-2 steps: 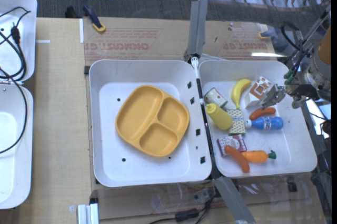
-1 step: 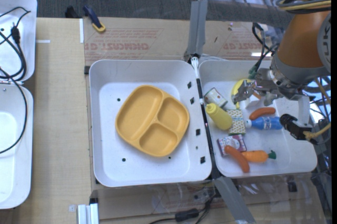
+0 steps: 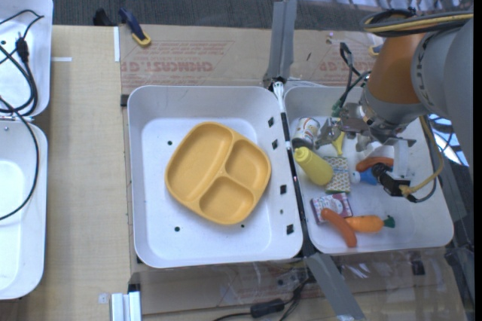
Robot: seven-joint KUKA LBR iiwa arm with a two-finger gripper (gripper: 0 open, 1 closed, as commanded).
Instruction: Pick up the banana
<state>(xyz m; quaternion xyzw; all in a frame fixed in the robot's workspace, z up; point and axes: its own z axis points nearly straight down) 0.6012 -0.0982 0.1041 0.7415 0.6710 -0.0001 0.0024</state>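
Gripper (image 3: 340, 132) low in right shallow white bin (image 3: 422, 236), finger state cannot tell, narrow yellow banana (image 3: 340, 143) just beneath it beside yellow plastic bottle (image 3: 313, 165), orange carrot (image 3: 365, 222) nearer front

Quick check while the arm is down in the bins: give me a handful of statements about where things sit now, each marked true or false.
1. The yellow three-compartment plastic plate lies in the left white bin. True.
2. The gripper is above the left bin. False: it is over the right white bin.
3. The orange toy carrot with a green top lies near the right bin's front edge. True.
4. The yellow squeeze bottle rests on the plate. False: it lies in the right bin, near the divider.
5. The plate holds food. False: its compartments are bare.
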